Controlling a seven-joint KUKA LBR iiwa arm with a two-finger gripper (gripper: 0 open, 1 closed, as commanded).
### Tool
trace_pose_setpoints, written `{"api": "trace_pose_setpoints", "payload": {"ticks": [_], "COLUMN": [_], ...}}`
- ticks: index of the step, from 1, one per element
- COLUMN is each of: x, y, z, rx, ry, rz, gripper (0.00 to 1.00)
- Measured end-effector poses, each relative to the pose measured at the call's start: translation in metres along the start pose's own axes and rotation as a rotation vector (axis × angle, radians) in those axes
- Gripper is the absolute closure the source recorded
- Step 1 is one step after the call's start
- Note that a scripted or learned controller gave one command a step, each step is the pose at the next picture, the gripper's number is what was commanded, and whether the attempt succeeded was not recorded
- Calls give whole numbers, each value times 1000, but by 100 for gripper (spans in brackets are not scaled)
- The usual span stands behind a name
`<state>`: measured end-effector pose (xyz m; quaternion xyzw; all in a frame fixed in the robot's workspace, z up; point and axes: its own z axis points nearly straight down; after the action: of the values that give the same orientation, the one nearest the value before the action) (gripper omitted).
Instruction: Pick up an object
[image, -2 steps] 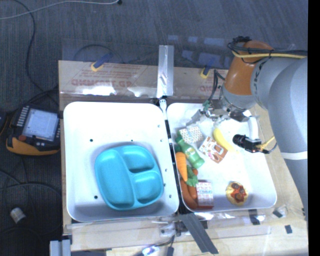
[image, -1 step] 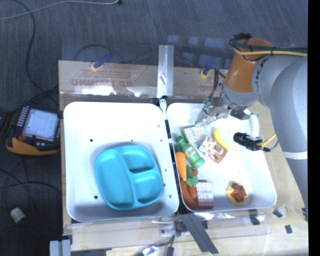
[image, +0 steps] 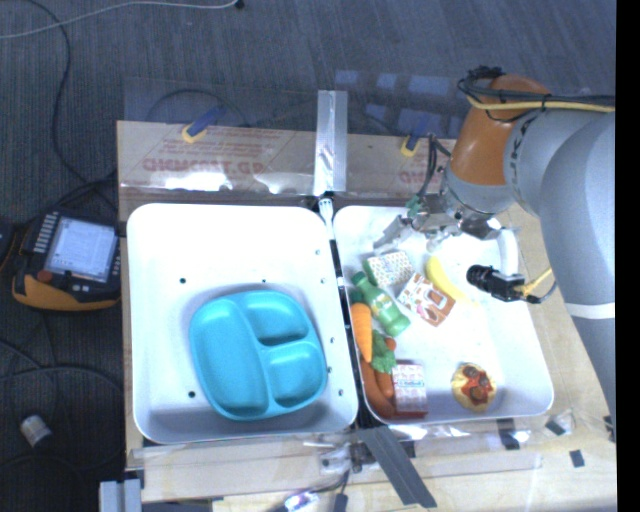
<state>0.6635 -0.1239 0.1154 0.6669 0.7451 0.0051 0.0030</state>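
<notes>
Looking down at a slant on a bench, two shallow white bins sit side by side. The left bin (image: 160, 260) holds a blue divided tray (image: 258, 350), lying a little toward its near right corner. The right bin (image: 520, 340) holds a scatter of small play-food items: a green bottle (image: 378, 304) and an orange carrot (image: 362, 332) along its left wall, a patterned carton (image: 388, 268) and a white-and-red box (image: 424, 300) near the middle, a yellow banana (image: 442, 277) just right of those, a small red-and-white can (image: 409, 386) toward the near edge, and a round pastry with red topping (image: 473, 386) near the near right corner. The grey arm with its orange band (image: 482, 140) reaches in from the right, and the gripper (image: 428, 222) hangs over the far part of the right bin, just above the carton and banana. Its fingers look spread apart, with nothing between them. A handheld control pad (image: 70, 258) lies on the carpet left of the bench.
</notes>
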Motion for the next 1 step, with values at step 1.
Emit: {"api": "trace_pose_setpoints", "payload": {"ticks": [1], "x": [-51], "y": [1], "z": [27], "rx": [5], "ry": [-5], "rz": [-8], "gripper": [0]}}
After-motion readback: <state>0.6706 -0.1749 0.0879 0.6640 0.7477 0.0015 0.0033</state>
